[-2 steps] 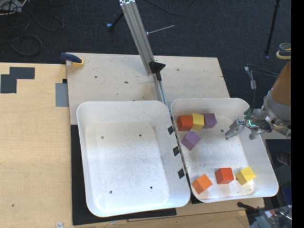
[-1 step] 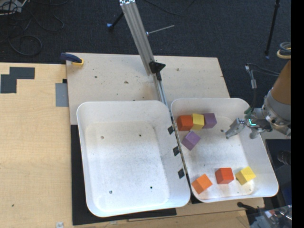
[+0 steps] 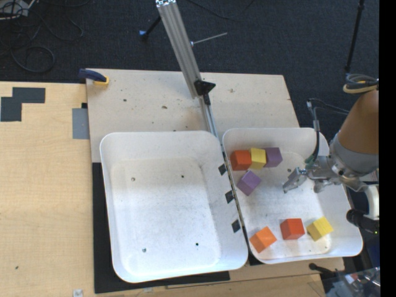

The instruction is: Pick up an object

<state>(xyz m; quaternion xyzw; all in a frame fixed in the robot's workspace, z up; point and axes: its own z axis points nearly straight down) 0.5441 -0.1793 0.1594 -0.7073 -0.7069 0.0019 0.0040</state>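
Camera view: you see two white bins on the desk [image 3: 154, 98]. The left bin [image 3: 117, 166] carries only dark specks; the right bin [image 3: 297, 135] holds seven blocks.

Block positions, right bin:
- Red block [image 3: 241, 159], yellow block [image 3: 258, 156] and purple block [image 3: 273, 156] sit touching in a row at about 11 o'clock.
- A second purple block [image 3: 249, 182] lies just beside that row, toward 9 o'clock.
- Orange block [image 3: 264, 238] at 7 o'clock, second red block [image 3: 292, 229] at 6 o'clock, second yellow block [image 3: 319, 228] at 5 o'clock, each apart from its neighbour.

Tool [image 3: 296, 181]: inside the right bin near 3 o'clock, pointing toward 9 o'clock, over bare bin floor. Whether it is spread or closed, you cannot tell at this size. Nothing shows between its tips, and every block rests on the bin floor.

Progress, as a judgement: no pick achieved. The arm is in the bin but not on any block. Nearest candidates are the lone purple block at the tool's 9 o'clock and the red block at its 6 o'clock. Remaining: align, descend, grip, lift.
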